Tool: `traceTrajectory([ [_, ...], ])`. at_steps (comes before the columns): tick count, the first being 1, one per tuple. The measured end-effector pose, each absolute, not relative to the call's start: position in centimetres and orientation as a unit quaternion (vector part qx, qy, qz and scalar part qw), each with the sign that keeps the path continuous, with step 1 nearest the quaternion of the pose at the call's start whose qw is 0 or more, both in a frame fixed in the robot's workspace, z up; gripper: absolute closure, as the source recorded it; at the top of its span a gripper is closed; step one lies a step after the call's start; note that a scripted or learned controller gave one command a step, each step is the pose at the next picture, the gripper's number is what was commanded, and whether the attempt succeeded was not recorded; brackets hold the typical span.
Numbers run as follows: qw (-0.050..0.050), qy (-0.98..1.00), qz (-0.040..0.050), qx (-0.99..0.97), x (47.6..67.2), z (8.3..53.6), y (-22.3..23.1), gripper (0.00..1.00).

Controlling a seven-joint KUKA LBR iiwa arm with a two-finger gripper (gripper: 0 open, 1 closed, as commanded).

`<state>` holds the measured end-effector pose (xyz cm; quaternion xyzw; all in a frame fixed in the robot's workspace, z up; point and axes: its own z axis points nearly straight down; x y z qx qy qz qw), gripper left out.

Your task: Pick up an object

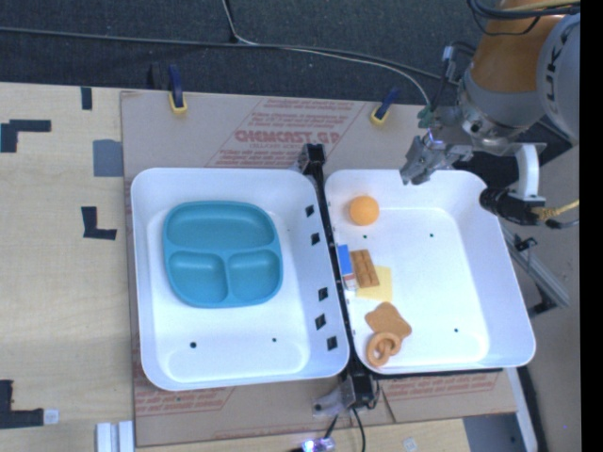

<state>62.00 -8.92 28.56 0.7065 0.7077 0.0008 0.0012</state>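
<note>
An orange ball (364,210) lies in the right bin (471,281) near its far left corner. Along that bin's left side sit a blue block (345,263), a brown waffle-like piece (366,270) on a yellow slice (379,285), and a tan pretzel shape (385,331) near the front. My gripper (417,169) hangs above the bin's far rim, to the right of the ball and apart from it. Nothing shows between its fingers.
The left bin (151,281) holds a blue divided plate (224,253). A black divider with clips runs between the bins. Yellow clamps (177,99) pin the cardboard at the back. A cable crosses the dark floor behind.
</note>
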Motion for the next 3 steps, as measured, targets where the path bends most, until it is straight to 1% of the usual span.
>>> traceTrajectory([
  [1, -0.001, 0.709, -0.0009, 0.705, 60.6, 26.6, -3.0, 1.0],
  [2, -0.001, 0.709, -0.001, 0.705, 60.3, 25.3, 1.4, 1.0],
  [3, -0.001, 0.709, -0.0007, 0.705, 59.6, 24.9, 6.8, 1.0],
])
